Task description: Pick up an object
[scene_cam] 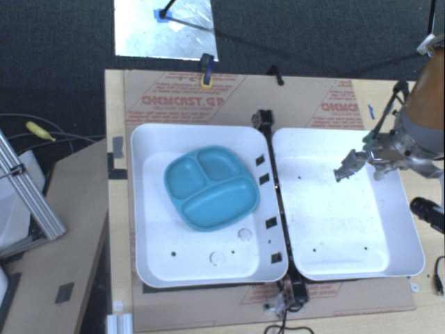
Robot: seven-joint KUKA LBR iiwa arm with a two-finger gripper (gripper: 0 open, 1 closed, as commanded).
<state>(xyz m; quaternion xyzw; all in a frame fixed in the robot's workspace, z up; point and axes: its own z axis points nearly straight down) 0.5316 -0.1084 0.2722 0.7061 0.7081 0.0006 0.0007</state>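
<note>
Two white bins are sitting side by side, left bin (149, 207) and right bin (400, 256). Gripper (361, 164) is hovering over the right bin's upper part, fingers looking spread and holding nothing. Blue divided plate (211, 186) is lying flat mid left bin, well apart from it.

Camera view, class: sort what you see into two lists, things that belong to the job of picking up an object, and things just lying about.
Belongs to the job:
blue divided plate
left bin
hand

Just lying about:
right bin
foil sheet
yellow clip
</note>
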